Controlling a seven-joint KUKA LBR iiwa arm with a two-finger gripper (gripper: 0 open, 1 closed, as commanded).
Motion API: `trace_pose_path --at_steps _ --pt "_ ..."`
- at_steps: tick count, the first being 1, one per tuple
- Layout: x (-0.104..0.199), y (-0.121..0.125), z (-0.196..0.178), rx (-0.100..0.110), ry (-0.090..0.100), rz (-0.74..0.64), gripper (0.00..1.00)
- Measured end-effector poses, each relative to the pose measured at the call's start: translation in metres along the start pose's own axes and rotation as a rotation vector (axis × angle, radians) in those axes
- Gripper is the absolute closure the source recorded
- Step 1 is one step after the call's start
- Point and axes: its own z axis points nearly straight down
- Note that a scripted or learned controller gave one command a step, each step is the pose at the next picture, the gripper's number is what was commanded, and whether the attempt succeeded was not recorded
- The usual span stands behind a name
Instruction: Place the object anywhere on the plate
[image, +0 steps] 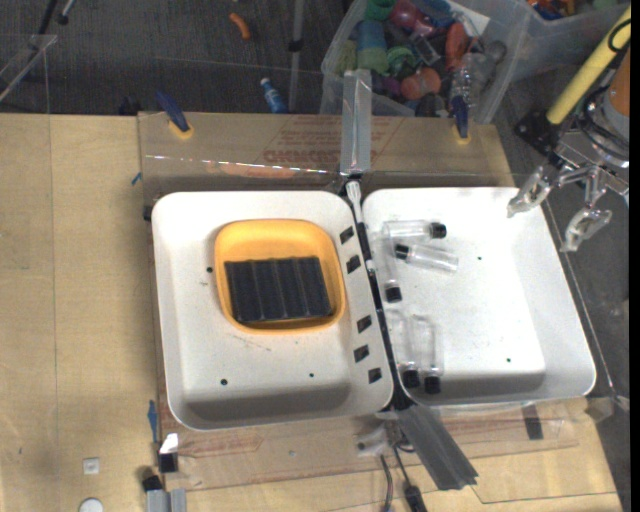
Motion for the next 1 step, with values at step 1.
trace_pose_path --at_steps 1 --pt "-0.0016 0.001 -0.0073 0.002 -0.002 -0.266 0.0"
